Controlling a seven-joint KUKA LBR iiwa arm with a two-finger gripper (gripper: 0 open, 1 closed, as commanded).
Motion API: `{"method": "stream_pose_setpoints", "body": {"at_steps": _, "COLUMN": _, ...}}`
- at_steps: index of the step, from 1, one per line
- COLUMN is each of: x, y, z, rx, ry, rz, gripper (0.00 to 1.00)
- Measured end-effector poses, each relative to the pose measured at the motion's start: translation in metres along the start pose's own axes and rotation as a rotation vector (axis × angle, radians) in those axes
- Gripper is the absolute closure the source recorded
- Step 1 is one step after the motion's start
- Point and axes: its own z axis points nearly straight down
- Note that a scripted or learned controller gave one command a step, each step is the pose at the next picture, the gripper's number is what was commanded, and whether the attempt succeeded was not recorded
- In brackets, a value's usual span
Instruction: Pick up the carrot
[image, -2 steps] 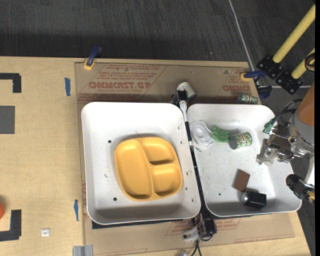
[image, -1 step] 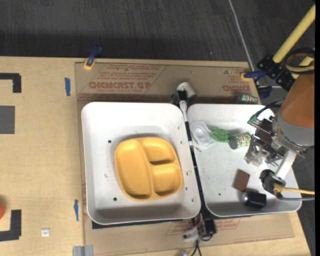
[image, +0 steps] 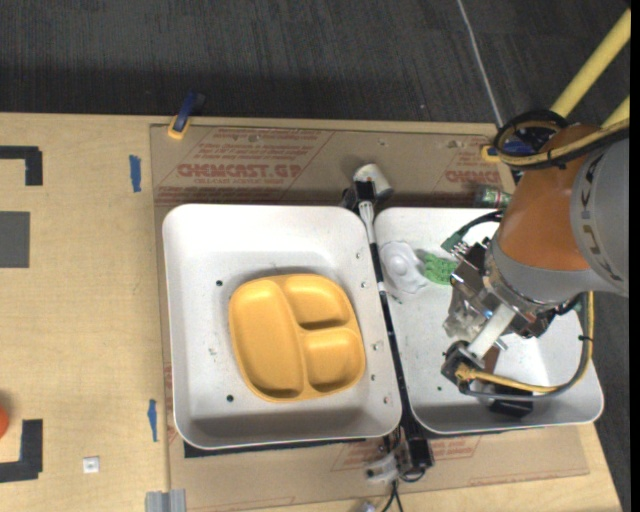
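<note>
Bright, even overhead light across the worktop (image: 80, 300); colours read true w/ no heavy cast. Left bin (image: 200, 250), far left of the jaws, is near blown-out white, soft sheen on its rim. Yellow tray (image: 297, 333) shows gentle highlights on its ridges. Thin dark shadow under the bins' near edges, soft shadow below the arm (image: 560, 220) right by the jaws. Floor (image: 300, 50) at top is dim. Overall focus slightly soft, small parts around the jaws hard to resolve; mild grain, no obvious edge warp
</note>
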Motion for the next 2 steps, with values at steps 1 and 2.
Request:
{"method": "stream_pose_setpoints", "body": {"at_steps": 1, "x": 0.018, "y": -0.017, "z": -0.031, "rx": -0.005, "ry": 0.001, "rz": 0.22, "gripper": 1.0}}
{"method": "stream_pose_setpoints", "body": {"at_steps": 2, "x": 0.016, "y": -0.015, "z": -0.017, "rx": -0.003, "ry": 0.001, "rz": 0.597, "gripper": 1.0}}
